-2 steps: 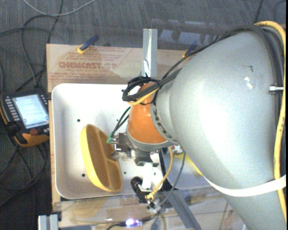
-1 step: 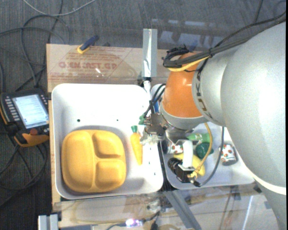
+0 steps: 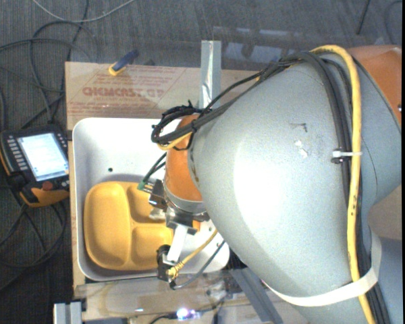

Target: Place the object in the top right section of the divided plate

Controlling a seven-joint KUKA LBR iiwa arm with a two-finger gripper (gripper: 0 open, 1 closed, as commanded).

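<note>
A yellow divided plate (image 3: 118,229) lies in the lower part of the left white bin (image 3: 104,140). Its sections look bare where they show. The grey arm with its orange band reaches in from the right and covers the plate's right side and the whole right bin. The gripper (image 3: 163,211) hangs at the plate's right edge, over the ridge between the upper and lower right sections. Its fingertips are hidden under the wrist. I see no loose object between them or on the plate.
A cardboard sheet (image 3: 131,90) lies behind the left bin, with a small blue and yellow item (image 3: 122,62) on its far edge. A handheld pendant with a lit screen (image 3: 35,157) sits on the floor left of the bin.
</note>
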